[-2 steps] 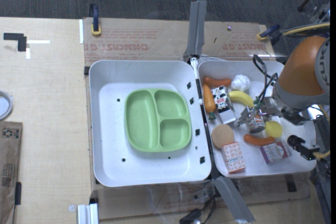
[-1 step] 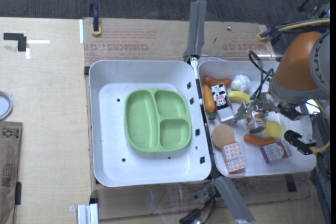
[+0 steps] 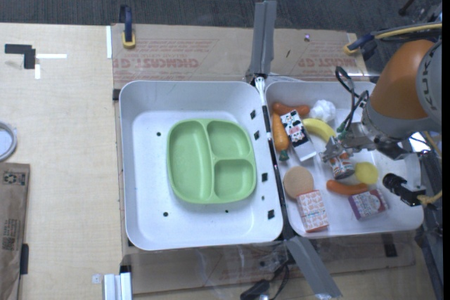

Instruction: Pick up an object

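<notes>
My gripper (image 3: 336,150) hangs low over the middle of the right bin (image 3: 404,221), directly above a small red and silver can (image 3: 344,167). It is close to the can's top, but I cannot make out whether it touches it. A yellow banana (image 3: 320,128) lies just left of the gripper. A lemon (image 3: 366,172) rests to the can's right, with an orange sausage (image 3: 348,187) below the can.
The right bin also holds a cow-print carton (image 3: 294,128), a carrot (image 3: 280,133), a white crumpled wad (image 3: 323,109), a tan round disc (image 3: 299,180), a pink box (image 3: 313,211) and a purple packet (image 3: 367,204). A green divided plate (image 3: 211,159) lies in the left bin (image 3: 140,172).
</notes>
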`<state>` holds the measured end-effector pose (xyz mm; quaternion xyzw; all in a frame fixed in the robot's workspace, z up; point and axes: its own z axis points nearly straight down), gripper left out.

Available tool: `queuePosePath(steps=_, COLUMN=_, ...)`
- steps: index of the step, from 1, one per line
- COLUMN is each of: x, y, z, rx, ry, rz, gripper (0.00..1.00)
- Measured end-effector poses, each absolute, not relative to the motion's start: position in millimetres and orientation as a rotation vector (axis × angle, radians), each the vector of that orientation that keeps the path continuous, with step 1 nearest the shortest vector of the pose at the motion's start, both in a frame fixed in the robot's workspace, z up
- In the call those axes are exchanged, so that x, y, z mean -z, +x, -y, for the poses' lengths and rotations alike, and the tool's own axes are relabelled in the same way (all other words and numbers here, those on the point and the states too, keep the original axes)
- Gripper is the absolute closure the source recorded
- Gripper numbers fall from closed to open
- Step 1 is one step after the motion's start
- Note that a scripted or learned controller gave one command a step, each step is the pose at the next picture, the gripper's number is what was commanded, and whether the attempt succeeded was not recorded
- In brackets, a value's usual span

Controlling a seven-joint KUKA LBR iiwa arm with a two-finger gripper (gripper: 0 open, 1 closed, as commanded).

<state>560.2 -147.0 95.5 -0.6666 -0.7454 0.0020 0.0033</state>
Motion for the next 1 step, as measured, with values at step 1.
queuePosePath(steps=1, x=-184.7, y=577.3, z=118.0, rx=-0.004, ry=-1.967, rz=2.445, gripper=1.00)
